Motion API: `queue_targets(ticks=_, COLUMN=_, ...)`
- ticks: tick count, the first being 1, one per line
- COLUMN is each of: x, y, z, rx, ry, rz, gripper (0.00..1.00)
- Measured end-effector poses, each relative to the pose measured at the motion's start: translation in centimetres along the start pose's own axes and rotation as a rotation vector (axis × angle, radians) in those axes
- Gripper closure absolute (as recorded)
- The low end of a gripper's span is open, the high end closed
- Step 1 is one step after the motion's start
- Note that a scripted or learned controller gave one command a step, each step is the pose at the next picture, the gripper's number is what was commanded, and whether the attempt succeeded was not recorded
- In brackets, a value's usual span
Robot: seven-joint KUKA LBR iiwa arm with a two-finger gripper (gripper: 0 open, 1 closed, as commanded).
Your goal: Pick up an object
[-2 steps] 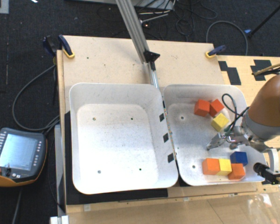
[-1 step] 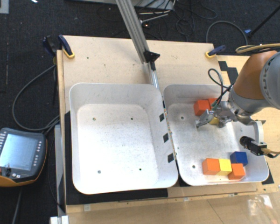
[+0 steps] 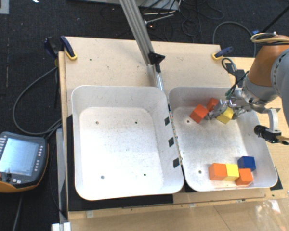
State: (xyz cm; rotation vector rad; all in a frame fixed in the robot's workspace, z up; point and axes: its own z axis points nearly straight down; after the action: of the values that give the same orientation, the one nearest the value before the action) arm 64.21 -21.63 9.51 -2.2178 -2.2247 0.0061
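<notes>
In the right bin (image 3: 260, 143), my gripper (image 3: 223, 110) hangs low over the far part, reaching in from the right. A yellow block (image 3: 225, 116) sits right at its tip, touching or just under it; whether it is gripped is hidden. Just left of it lie an orange block (image 3: 199, 113) and a smaller orange block (image 3: 212, 103). Near the bin's front right corner sit an orange block (image 3: 218, 172), a yellow block (image 3: 231, 170), a blue block (image 3: 247, 162) and another orange block (image 3: 244, 177), packed close together.
The left bin (image 3: 82, 129) stands beside the right one, sharing a middle rim. A slanted metal pole (image 3: 137, 25) runs from the top down to the bins' junction. A teach pendant (image 3: 17, 160) lies left of the bench.
</notes>
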Motion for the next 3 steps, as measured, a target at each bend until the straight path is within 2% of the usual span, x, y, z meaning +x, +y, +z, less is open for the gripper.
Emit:
queue_targets(ticks=1, x=0.2, y=0.0, z=-1.0, rx=-0.002, ry=0.0, rz=-0.002, gripper=1.0)
queue_targets(ticks=2, x=5.8, y=1.1, z=-7.1, rx=-0.011, ry=0.003, rz=-0.005, gripper=1.0)
queue_targets(ticks=3, x=15.8, y=1.9, z=-10.2, rx=-0.007, ry=0.005, rz=-0.007, gripper=1.0)
